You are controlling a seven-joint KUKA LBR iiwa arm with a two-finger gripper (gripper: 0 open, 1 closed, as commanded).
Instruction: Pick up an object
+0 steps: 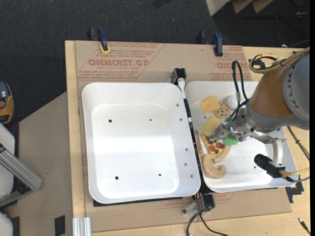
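One green object (230,141) lies beside the fingers (227,131).

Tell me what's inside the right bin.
The right bin holds toy food: a yellow cheese wedge, a spotted cracker, a pizza slice and a tan curved piece. The tool sits over a green item; the arm hides what lies beneath it.

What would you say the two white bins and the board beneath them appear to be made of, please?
Left bin and right bin: probably moulded plastic with a smooth, slightly glossy finish, judging by the rounded corners, thin rims and soft highlights. The board: likely a sheet still under brown paper masking, matte, judging by the repeated red printed lettering; its core material cannot be told.
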